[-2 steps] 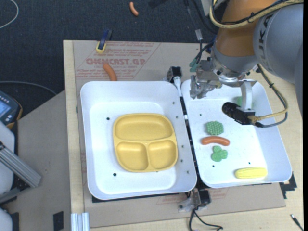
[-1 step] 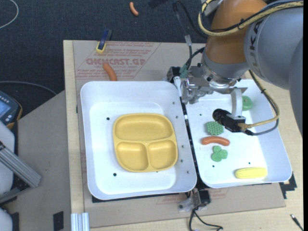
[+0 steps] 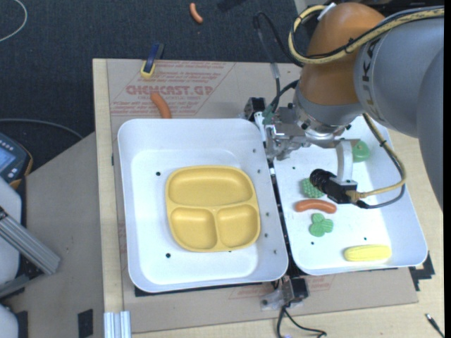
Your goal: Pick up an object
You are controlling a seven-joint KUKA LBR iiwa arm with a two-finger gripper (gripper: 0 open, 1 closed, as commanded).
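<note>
Claw: grey metal claw (image 3: pixel 283 145) sits low over the inner rim of the right shallow white plastic bin (image 3: pixel 405 220), by its top-left corner. Can't tell from here how far open it is. I see nothing held.
Nearest targets: small red-orange toy sausage (image 3: pixel 315 205) at approx 5 o'clock from claw, lying flat and crosswise. Knobbly green toy veg (image 3: pixel 308 187) is just above it, partly hidden by robot hardware.
Further out: green clover-shaped toy (image 3: pixel 321 224) is just below the sausage. Yellow toy corn cob (image 3: pixel 366 253) is near the bin's front rim, also approx 5 o'clock. Pale green lump (image 3: pixel 361 151) is at 3 o'clock, beyond the wrist.
Left side: left shallow white plastic bin (image 3: pixel 134 189) at 8 o'clock holds a yellow three-compartment plastic plate (image 3: pixel 211 208), flat in the middle.
Off-bin: orange sausage-shaped toy (image 3: pixel 161 105) on the cardboard, 10 o'clock.
Stage: prob. pre-grasp, no pick made yet.
Doing it well: I'd go for the sausage, since it's closest w/ bare floor around it. Come off the rim first, centre over its middle and close across the short axis. Keep clear of the green veg beside it and go straight down, or it may roll away.
</note>
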